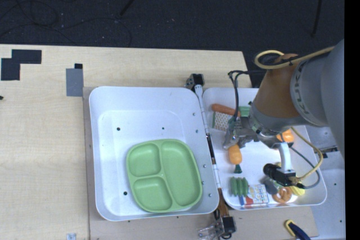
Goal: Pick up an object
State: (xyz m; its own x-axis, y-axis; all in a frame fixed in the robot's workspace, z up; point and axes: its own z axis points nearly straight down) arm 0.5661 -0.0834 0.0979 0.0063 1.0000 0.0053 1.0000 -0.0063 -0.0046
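The gripper (235, 137) sits low in the right bin (320, 191), just above an orange toy (234, 154); finger state cannot be determined, so closure may miss or nudge neighbouring clutter.
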